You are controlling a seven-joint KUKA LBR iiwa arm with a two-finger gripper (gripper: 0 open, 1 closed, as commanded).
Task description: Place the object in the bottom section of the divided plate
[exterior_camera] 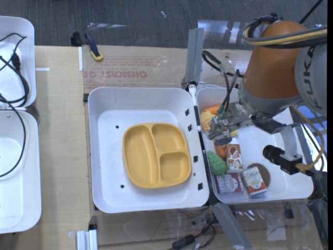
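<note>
Two bins before me: the yellow plate sits in the left one, my gripper hangs over the right one's clutter, grip state unclear.

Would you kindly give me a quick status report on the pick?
Pincer low over right bin, among the toys. Divided plate in left bin. Nothing seen held.

Arm: grey casing, broad orange band above the wrist, part of black lettering ("UK" legible) on the grey shell. Yellow and black cables loop over the top. Tool: bare silvery metal, thin green and red wires alongside.
</note>
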